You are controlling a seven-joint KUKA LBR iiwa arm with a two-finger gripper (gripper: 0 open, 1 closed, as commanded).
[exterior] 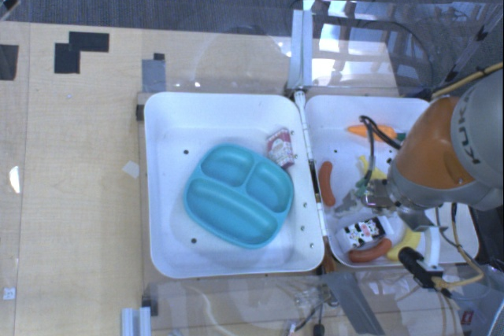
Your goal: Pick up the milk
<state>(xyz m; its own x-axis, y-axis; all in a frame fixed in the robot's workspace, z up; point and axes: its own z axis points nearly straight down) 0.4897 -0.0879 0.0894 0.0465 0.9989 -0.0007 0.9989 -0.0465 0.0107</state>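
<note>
Reaching in from the right, the grey KUKA arm [472, 138] w/ its orange band [429, 153] hangs over the right bin [339, 110], wrist low above the bin's near half. Gripper [370, 199] sits just above the milk carton; can't tell whether the fingers are spread or pressed together, since the wrist hides most of them. Nothing visibly pinched.

Milk carton [364, 231], small, white w/ black cow patches, lies flat near the right bin's front edge, just below the gripper and apart from it as far as the view shows. A brown sausage [370, 250] lies right in front of the carton, touching or nearly so. A yellow piece [403, 241] pokes out to the carton's right, partly under the arm. A red hot dog [327, 182] lies left of the carton, close to the bin's left wall. A carrot [368, 130], orange w/ green top, lies toward the bin's far side.

Left bin [165, 169] holds a blue divided plate [239, 194], w/ a small red snack packet [280, 148] just beyond the plate's far-right corner, near the wall shared w/ the right bin. Both bins sit on the wood counter [71, 169].
</note>
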